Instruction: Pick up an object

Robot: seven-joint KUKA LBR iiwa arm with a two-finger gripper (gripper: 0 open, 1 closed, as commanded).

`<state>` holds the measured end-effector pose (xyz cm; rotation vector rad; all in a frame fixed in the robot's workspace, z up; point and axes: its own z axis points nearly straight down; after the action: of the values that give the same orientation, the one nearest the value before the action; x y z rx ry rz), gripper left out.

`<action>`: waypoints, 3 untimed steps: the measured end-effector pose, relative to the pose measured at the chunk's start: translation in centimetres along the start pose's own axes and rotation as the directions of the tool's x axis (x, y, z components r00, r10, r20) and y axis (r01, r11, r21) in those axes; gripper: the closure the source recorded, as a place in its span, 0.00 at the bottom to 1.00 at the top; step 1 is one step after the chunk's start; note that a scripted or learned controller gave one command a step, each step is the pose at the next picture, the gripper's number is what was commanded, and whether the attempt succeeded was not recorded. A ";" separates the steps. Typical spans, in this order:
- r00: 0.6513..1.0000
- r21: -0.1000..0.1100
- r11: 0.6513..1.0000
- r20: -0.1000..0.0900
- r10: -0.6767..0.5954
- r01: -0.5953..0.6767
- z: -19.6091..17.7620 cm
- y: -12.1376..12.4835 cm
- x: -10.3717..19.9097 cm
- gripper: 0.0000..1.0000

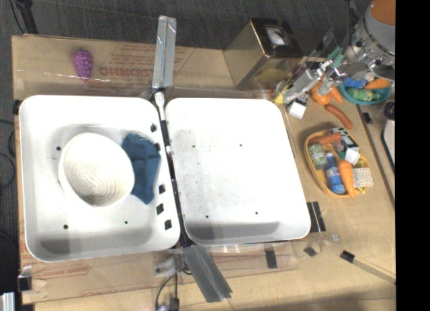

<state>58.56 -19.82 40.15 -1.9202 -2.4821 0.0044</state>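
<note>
A: Where are the things to pick?

B: In the left bin (40,168), left half of the frame. A cream hat (98,168), dome up, sits left of centre there. A blue cloth (142,165) lies against the hat's right edge, touching it.

A: Which way does the cloth run?

B: Its long axis goes roughly top to bottom of the frame, wider at the upper end, narrowing to a point toward the lower right of the hat. The hat is round, so no clear axis.

A: And the right bin (235,168)?

B: White floor with dark specks.

A: The arm?

B: At the upper right corner, grey with orange above. The gripper (336,64) hangs over the bench outside the bins, well apart from hat and cloth. Open or closed, I cannot tell.

A: Anything else?

B: A yellow tray (310,152) of toy food right of the bins, and a purple toy (82,63) at upper left.
</note>
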 end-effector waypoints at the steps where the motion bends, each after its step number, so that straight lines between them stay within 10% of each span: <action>1: 0.781 -0.001 0.781 0.001 0.624 -0.624 -3.9 -0.1 -1.3 0.00; 3: 0.985 0.000 0.985 0.000 0.170 -0.170 2.5 -8.7 2.2 0.00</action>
<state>49.56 -19.93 37.73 -2.1255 -2.3087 0.0049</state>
